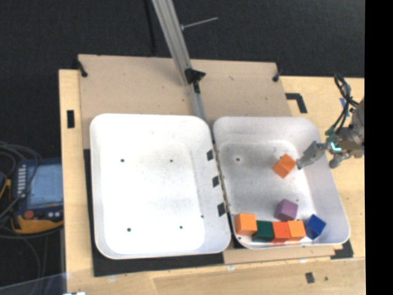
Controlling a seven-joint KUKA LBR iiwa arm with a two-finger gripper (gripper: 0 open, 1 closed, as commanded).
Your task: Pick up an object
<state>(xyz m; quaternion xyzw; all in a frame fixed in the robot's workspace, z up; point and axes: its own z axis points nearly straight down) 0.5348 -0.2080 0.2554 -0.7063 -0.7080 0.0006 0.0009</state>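
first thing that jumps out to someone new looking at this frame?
Probably the colour: a row of blocks along the near wall of the right bin, from an orange block at one end to a blue block at the other, with a purple block just behind. Next, the gripper at that bin's right side, with a lone orange cube by its tip. The left bin is plain white.

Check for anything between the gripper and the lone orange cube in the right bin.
Nothing visible stands between them. The gripper sits just right of the orange cube, with bare bin floor around it; the purple cube lies lower.
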